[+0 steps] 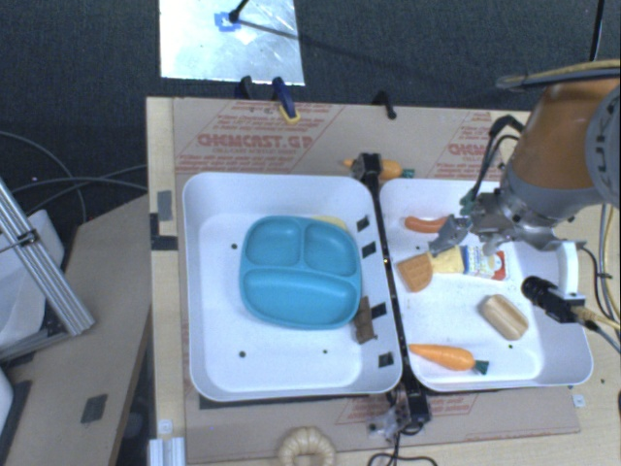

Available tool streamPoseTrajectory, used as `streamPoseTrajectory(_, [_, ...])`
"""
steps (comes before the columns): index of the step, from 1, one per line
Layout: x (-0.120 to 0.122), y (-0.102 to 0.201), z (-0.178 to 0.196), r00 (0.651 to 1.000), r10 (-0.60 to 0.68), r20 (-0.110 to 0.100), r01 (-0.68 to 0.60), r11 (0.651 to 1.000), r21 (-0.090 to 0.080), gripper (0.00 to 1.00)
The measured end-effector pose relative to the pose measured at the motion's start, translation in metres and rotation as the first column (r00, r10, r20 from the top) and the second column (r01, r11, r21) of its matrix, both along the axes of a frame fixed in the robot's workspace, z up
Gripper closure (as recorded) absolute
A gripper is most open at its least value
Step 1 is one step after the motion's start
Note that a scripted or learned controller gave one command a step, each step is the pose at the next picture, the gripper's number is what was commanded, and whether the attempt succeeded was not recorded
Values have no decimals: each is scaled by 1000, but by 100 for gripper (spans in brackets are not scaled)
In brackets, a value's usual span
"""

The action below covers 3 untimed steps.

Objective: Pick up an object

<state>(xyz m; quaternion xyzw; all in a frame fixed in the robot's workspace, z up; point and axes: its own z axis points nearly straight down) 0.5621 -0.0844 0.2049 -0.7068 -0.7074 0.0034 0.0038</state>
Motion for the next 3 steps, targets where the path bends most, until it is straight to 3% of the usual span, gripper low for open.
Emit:
streamPoseTrajectory(1, [3,0,6,1000,2,12,-2,1000,-1,0])
streamPoseTrajectory(2, [1,-1,-57,1000,0,6,0,1000,0,0])
streamPoseTrajectory(3, [-5,-8,-108,1000,-1,13,1,1000,1,0])
